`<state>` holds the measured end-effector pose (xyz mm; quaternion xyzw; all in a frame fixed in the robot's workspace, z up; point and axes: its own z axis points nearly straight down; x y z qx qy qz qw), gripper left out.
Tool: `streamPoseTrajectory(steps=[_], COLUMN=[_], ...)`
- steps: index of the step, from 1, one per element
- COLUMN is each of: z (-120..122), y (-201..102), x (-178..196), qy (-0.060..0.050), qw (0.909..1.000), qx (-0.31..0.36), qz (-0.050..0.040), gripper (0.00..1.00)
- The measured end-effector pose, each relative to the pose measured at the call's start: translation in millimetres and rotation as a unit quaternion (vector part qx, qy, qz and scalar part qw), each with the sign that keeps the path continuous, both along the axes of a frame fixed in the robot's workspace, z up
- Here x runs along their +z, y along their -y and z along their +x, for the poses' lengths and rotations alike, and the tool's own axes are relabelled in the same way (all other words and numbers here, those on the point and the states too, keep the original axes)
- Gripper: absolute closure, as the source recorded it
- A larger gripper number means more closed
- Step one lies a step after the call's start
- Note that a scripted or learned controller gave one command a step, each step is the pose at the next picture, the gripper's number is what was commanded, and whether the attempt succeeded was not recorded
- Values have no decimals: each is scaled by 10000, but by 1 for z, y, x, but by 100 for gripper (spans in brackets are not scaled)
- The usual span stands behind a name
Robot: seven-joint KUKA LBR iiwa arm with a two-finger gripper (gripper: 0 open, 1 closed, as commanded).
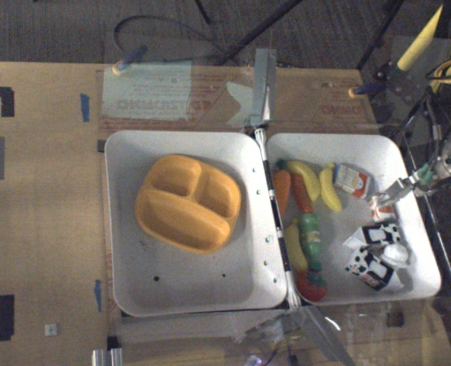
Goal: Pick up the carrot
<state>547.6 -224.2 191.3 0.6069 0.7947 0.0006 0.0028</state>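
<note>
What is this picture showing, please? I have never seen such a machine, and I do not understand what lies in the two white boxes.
One camera looks down on a bench. The left bin holds an orange divided plate. The right bin holds toy food: a carrot by the divider, two bananas, a green bottle and small cartons. The robot arm's gripper reaches in from the right, above that bin's right side. It is too small to tell whether it holds anything.

A robotics lab: a plywood worktop (43, 204) marked with blue tape strips (84, 107) and black tape corners (1, 101) carries two shallow white plastic bins (203, 296). Black tripod legs (279, 17) and looped cables (145, 29) stand on grey carpet (73, 14) behind it.
</note>
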Motion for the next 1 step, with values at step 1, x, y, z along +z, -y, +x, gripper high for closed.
streamPoseTrajectory(steps=[1], z=[81], y=[-1], x=[-48], qy=[-7], qw=[9989], qx=[475], qz=[2], gripper=[0])
